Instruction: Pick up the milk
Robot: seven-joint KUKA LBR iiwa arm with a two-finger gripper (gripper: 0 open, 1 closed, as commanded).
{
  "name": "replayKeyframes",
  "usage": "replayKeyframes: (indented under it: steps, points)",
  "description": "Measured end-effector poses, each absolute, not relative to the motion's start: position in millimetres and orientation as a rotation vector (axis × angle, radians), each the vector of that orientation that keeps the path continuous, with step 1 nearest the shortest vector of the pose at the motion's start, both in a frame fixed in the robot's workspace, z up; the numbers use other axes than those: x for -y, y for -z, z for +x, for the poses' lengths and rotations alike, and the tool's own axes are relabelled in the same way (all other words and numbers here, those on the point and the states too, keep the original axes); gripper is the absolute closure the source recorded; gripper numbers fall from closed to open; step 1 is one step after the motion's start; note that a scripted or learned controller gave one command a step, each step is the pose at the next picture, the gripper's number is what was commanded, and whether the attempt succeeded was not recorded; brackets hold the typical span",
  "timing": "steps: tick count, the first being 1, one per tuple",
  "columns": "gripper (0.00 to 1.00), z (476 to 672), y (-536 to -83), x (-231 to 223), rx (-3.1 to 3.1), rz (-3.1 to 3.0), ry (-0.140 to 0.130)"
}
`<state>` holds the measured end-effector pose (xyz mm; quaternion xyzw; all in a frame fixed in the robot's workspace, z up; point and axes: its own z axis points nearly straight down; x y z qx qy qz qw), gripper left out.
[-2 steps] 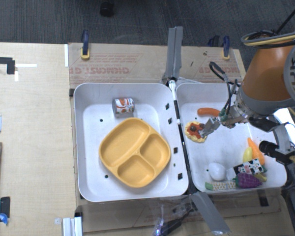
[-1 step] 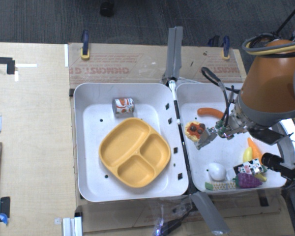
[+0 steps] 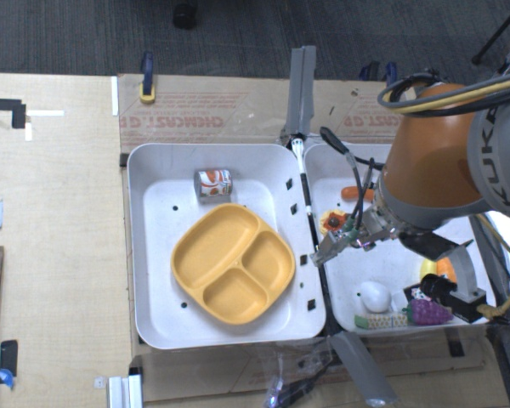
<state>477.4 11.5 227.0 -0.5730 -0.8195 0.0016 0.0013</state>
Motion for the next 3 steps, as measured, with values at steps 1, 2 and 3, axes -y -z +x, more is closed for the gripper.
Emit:
replayKeyframes:
  steps: [1, 2, 3]
  points:
    - [0.0, 575.2, -239, 36, 2.544, -1.844, -0.004]
    - [0.0, 509.9, -190, 79, 2.537, -1.849, -0.005]
    - [0.0, 476.7, -112, 115, 2.56, -1.817, -0.002]
